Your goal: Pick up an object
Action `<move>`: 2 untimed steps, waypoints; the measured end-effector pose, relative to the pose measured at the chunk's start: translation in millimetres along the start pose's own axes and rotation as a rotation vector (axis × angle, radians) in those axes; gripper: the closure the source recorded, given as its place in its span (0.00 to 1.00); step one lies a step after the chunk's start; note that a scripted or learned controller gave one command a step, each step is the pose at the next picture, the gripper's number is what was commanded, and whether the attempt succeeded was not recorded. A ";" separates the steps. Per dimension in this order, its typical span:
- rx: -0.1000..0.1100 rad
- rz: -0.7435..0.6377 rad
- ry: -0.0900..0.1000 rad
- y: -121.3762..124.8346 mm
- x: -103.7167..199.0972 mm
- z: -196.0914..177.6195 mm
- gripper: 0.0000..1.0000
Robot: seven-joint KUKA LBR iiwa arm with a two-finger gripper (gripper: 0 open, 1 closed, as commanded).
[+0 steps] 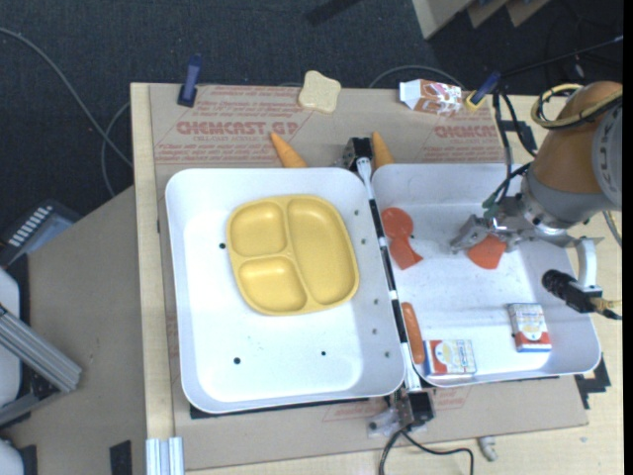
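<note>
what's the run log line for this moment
arm: over right bin | gripper: at orange piece | grasp: unclear | yellow tray: left bin

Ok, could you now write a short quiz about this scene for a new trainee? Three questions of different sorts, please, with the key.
1. True or false: the yellow plate lies in the same bin as the one under the claw.
2. Which thing is nearest to the claw? A) the orange-red piece B) a bread slice C) a blue clip
3. Fill the gap: the yellow plate has ___ compartments.

Key
1. False: the plate lies in the left bin, and the claw is over the right bin.
2. A
3. three
</note>
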State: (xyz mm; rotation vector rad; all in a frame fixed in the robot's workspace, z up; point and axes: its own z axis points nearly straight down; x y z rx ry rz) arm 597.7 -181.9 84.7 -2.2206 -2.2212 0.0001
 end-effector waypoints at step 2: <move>-0.008 -0.001 -0.001 48.2 41.4 -2.3 1.00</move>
